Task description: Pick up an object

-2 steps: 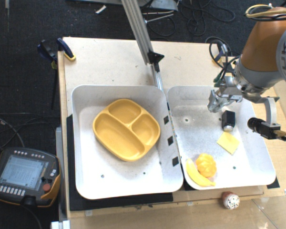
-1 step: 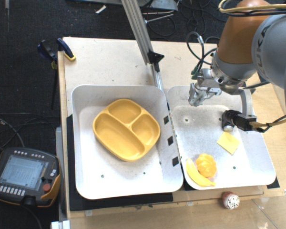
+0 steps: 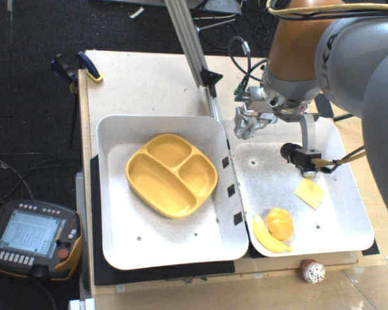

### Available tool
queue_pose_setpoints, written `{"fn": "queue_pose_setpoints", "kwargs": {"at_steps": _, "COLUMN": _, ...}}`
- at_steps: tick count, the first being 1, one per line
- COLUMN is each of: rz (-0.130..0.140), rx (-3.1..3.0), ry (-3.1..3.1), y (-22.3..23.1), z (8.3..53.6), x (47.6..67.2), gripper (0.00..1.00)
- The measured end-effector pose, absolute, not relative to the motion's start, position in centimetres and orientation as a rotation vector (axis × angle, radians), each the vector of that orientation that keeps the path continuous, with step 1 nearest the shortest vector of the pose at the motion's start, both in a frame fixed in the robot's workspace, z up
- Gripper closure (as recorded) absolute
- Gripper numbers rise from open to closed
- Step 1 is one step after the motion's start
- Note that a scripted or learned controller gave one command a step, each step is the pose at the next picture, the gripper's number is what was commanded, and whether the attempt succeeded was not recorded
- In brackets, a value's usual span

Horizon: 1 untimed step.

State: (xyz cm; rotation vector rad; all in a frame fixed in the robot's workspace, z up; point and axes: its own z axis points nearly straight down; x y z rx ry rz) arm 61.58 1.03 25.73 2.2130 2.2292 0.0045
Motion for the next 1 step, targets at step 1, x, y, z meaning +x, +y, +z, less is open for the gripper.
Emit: {"fn": "queue_pose_setpoints", "kwargs": {"at_steps": 1, "rz": -0.001, "rx": 2.214, "ry": 2.232, "y": 6.78, "z": 24.06, "x": 61.87, "gripper": 1.00}}
